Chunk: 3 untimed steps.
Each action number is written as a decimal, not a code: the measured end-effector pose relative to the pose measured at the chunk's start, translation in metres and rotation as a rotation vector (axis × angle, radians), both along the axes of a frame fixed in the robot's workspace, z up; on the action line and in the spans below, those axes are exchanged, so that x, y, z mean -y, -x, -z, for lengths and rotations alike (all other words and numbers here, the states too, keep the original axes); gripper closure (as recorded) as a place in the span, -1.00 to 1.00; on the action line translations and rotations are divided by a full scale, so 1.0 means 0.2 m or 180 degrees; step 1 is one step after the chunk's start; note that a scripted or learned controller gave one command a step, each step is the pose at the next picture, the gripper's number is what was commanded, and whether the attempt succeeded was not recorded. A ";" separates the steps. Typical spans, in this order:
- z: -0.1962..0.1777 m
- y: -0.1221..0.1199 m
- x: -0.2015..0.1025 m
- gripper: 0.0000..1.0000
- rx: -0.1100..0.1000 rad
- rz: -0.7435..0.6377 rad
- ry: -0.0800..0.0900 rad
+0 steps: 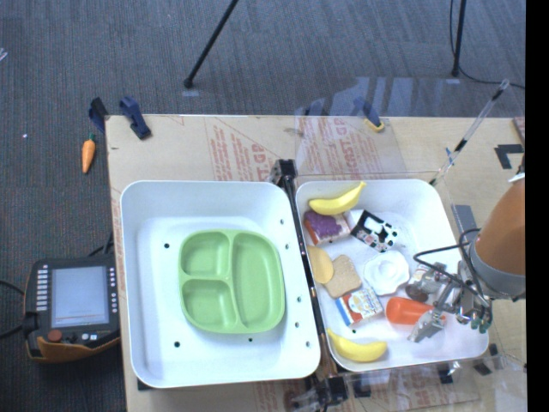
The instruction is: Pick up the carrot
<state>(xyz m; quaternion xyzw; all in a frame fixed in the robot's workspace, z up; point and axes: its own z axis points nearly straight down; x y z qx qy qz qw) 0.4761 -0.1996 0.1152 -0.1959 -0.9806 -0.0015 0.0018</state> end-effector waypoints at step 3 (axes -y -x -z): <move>0.06 -0.29 -0.52 -1.00 0.0015 -0.0174 0.0003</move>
